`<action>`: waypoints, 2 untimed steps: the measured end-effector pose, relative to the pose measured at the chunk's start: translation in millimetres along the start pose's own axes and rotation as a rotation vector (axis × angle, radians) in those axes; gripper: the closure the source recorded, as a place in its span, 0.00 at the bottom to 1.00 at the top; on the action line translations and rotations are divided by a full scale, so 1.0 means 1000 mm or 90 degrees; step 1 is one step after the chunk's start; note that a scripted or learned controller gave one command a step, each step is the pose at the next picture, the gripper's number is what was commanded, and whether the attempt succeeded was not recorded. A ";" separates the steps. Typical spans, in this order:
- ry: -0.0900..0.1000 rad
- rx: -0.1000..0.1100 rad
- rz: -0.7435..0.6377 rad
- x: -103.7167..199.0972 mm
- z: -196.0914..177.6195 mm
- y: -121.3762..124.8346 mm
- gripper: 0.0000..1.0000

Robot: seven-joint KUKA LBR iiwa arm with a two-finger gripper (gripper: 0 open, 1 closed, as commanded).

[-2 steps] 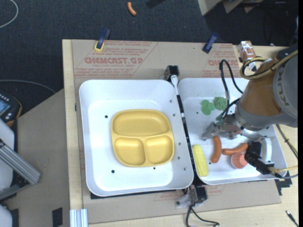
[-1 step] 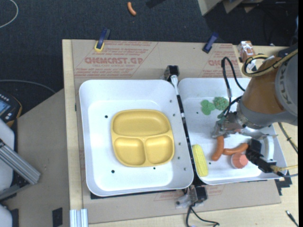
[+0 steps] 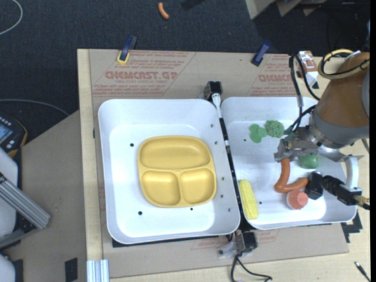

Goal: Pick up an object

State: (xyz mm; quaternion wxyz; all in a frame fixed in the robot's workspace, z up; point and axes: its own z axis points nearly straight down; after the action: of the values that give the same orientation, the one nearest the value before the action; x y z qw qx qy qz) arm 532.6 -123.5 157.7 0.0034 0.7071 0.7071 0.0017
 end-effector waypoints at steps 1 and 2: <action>0.000 0.000 -0.001 0.001 -0.059 -0.007 1.00; 0.001 0.002 -0.001 0.001 -0.068 -0.006 1.00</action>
State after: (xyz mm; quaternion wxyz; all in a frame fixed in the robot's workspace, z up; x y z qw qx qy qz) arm 526.2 -122.6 225.4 0.0019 0.7068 0.7074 0.0009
